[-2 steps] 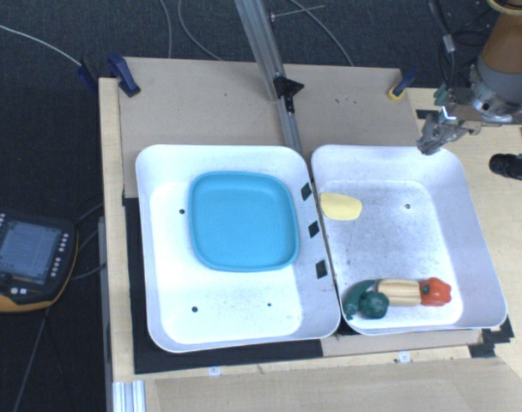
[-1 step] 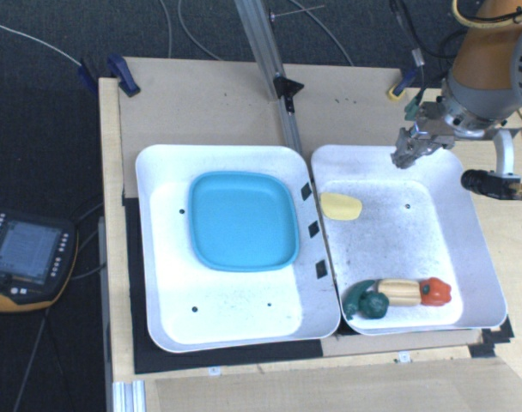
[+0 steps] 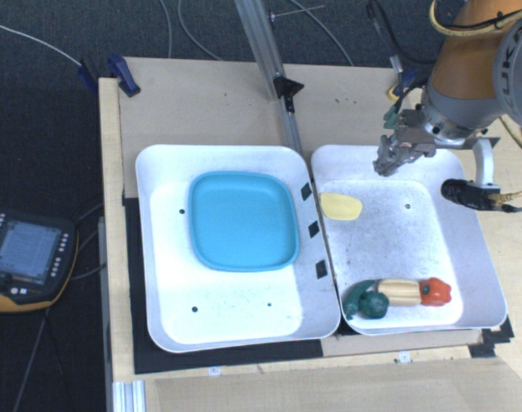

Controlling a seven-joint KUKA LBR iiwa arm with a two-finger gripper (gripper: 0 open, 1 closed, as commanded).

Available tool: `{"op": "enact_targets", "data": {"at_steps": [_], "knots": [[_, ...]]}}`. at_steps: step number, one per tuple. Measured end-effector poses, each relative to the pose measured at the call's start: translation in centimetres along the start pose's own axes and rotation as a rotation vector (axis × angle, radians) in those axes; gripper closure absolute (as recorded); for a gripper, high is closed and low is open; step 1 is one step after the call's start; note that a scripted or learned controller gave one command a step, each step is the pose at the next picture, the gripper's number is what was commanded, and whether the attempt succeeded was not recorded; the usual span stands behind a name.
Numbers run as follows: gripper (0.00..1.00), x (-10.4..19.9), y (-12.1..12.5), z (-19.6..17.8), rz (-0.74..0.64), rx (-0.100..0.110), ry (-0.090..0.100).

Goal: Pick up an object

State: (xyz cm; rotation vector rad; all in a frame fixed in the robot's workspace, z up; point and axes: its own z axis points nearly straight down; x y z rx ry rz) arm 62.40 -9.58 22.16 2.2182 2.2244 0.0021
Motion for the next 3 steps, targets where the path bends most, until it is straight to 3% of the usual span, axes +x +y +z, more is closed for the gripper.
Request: {"op": "enact_targets", "data": {"at_steps": [3], "knots": [[1.0,16.2,-6.1,-1.6,-0.001,0.001,0.001]]}}
